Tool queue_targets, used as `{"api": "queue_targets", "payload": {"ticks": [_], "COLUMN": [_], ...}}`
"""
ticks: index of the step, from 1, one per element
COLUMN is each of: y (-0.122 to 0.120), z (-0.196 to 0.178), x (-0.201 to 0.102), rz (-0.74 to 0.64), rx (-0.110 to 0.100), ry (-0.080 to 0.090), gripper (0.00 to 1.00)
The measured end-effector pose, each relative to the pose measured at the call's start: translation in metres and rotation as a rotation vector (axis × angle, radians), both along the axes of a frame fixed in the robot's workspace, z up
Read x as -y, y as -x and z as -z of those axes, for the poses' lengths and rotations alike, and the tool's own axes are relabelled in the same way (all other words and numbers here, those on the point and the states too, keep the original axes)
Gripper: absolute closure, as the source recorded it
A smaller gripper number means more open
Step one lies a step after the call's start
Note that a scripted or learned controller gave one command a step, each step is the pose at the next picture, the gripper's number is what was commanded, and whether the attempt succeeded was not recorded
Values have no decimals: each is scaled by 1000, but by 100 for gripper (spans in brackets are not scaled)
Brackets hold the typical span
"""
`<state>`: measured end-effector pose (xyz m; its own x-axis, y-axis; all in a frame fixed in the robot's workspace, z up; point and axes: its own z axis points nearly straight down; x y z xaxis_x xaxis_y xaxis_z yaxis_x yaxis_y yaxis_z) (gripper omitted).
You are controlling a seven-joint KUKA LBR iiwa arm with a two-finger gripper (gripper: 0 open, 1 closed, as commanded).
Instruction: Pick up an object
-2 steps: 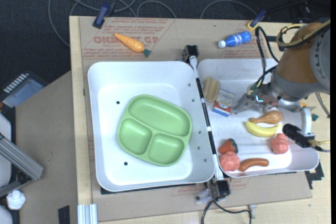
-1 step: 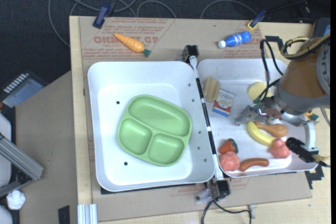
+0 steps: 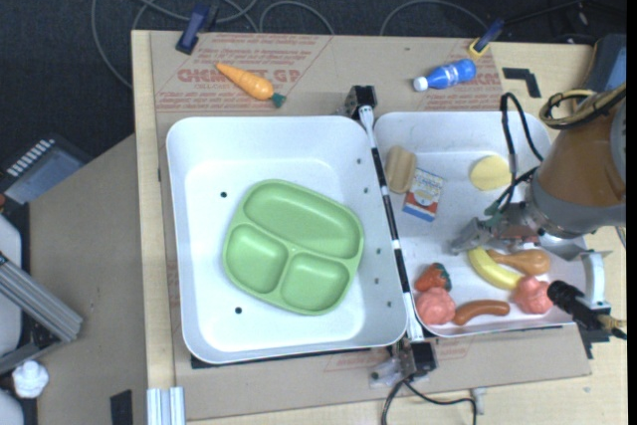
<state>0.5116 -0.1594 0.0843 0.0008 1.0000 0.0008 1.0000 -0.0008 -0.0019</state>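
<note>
The right bin (image 3: 448, 129) holds toy food. A yellow banana (image 3: 493, 270) lies near its front, with an orange piece (image 3: 530, 262) beside it and a pink piece (image 3: 533, 296) just in front. A brown sausage (image 3: 482, 311), a red tomato (image 3: 432, 279) and a pink lump (image 3: 435, 308) lie along the front wall. Farther back are a tan block (image 3: 400, 169), a small carton (image 3: 424, 195) and a yellow disc (image 3: 489, 172). My gripper (image 3: 494, 236) hangs low right above the banana's rear end, and the arm hides part of the bin's right side.
The left bin (image 3: 199, 154) carries a green divided plate (image 3: 292, 246). On the bench behind the bins lie an orange carrot (image 3: 247, 81) and a blue and white bottle (image 3: 446, 76). A cable loops off the arm (image 3: 582, 174) above the right bin.
</note>
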Motion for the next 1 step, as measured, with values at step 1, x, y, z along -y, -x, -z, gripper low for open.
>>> {"api": "queue_targets", "payload": {"ticks": [1], "y": [-1], "z": [-10], "x": [0], "rz": [0], "rx": [3], "ry": [1], "gripper": [100]}}
